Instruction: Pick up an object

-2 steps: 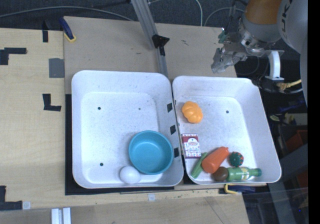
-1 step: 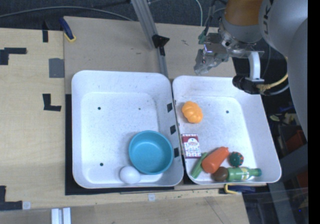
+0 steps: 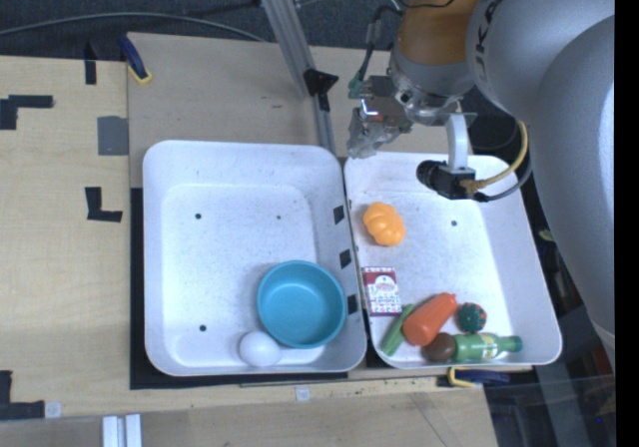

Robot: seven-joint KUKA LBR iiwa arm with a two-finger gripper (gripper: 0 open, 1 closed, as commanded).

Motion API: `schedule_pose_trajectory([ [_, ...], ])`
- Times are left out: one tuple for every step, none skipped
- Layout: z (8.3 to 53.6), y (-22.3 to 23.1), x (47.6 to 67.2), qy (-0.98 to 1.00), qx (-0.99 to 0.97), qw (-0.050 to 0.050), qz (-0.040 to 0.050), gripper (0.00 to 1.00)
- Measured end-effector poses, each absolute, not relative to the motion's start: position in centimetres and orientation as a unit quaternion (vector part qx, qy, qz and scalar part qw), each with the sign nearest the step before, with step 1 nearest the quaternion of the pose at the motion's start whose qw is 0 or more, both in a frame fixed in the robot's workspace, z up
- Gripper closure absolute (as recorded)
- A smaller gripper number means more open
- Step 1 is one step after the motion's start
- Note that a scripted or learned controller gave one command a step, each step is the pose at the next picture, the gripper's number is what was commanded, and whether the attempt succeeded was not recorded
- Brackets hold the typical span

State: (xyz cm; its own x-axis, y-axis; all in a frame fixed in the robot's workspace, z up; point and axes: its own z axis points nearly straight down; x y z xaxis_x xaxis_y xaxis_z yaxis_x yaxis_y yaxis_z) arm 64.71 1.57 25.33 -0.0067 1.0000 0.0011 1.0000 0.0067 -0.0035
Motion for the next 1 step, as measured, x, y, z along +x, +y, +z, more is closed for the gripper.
schedule_pose_trajectory([
  [23.78,6.15,63.08,-0.709,-0.705,0.002,0.0014,1.00],
])
